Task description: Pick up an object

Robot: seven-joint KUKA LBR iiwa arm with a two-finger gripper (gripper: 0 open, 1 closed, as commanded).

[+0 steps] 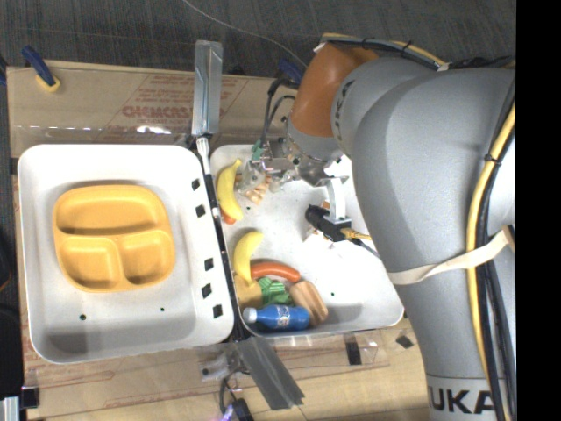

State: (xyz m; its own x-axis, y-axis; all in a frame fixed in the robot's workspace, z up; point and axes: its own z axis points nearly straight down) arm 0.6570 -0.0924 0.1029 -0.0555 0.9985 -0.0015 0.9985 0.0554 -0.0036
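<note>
Near the right bin's far rim [230, 151], the pincer [263, 172] hovers beside a banana [228, 191], grip state unclear.

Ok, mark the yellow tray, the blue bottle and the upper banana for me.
yellow tray [112, 235], camera view, on the ridge between its compartments.
blue bottle [282, 317], camera view, on the middle of its body.
upper banana [228, 192], camera view, on the middle of its curve.
</note>
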